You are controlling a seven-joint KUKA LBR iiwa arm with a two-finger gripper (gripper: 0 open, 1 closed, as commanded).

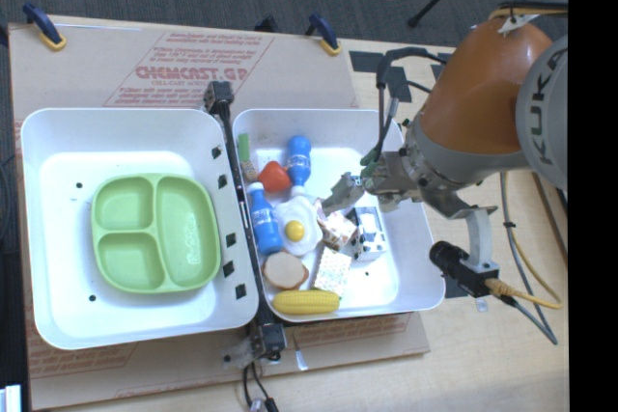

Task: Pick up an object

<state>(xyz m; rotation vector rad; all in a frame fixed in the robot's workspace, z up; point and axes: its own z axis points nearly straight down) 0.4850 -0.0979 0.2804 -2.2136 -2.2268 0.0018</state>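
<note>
The right bin (415,277) holds several toy items. A blue bottle (298,157) and a red piece (275,176) lie at its back, and a second blue bottle (260,217) lies along its left wall. Toward the front are a fried egg (297,227), a round bread slice (284,271), a yellow corn cob (306,302) and a speckled cracker (332,273). My gripper (344,200) hangs low over the bin's middle, just above a small brown-and-white item (338,231) and a white-and-black box (371,238). I see nothing lifted.
The left bin (39,236) holds a green divided plate (154,233). A black hinge strip (232,207) runs between the bins. The arm's orange band (483,92) looms over the right bin's right wall. Cables (526,289) trail at the right.
</note>
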